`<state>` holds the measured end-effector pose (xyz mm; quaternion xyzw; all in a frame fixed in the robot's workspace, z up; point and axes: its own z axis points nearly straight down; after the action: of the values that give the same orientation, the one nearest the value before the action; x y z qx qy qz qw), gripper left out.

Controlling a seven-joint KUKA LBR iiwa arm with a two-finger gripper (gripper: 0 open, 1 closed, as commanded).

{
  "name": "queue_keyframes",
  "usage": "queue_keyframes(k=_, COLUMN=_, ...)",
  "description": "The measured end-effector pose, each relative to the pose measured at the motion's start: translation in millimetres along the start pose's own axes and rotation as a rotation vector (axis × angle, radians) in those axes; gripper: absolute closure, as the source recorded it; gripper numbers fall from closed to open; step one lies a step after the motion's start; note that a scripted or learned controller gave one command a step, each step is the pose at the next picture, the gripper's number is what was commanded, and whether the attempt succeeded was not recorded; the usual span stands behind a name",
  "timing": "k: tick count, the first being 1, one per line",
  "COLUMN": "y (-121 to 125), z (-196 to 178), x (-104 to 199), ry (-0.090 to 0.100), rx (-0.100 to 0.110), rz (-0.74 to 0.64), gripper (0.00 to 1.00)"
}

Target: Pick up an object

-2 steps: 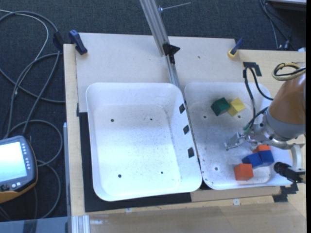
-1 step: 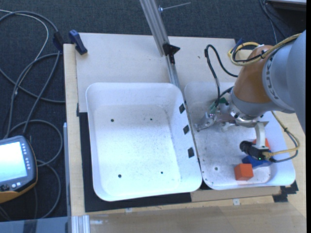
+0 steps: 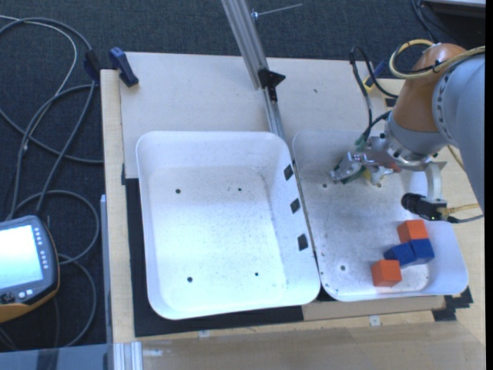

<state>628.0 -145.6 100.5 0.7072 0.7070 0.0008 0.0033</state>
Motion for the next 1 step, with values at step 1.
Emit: queue_keyframes(k=1, y=42.2, z=0.3, x=29.5, ry=0.004, rx=0.001, rz=-0.005, gripper=0.0)
